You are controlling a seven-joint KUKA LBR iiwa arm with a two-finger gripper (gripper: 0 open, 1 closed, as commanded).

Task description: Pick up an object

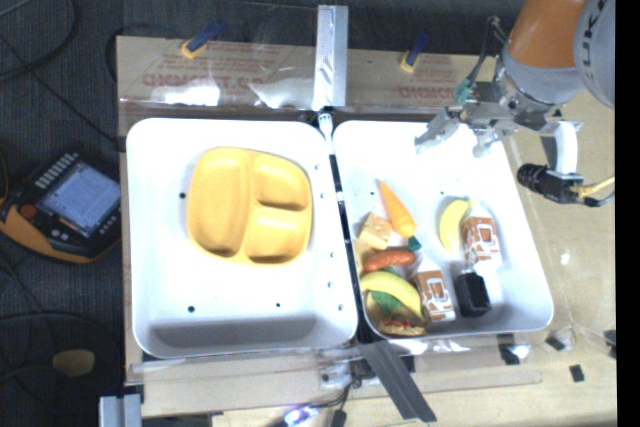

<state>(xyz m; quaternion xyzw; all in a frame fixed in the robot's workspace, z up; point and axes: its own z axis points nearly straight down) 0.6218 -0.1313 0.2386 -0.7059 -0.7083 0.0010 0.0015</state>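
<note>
Arm: a thick grey KUKA iiwa limb, seen at the table's far right corner, rounded and smooth-shelled.
Band: a broad glossy orange collar wrapping the arm above the wrist, catching a pale highlight.
Lettering: part of dark letters shows on the grey shell by the right edge.
Wrist: a grey metal flange beneath the orange, with small dark fittings and a speck of green.
Cables: thin dark wires run down beside the wrist.
Gripper: pale grey metal with angular finger parts.
Side attachment: a white bracket carrying a black cylindrical piece.
</note>
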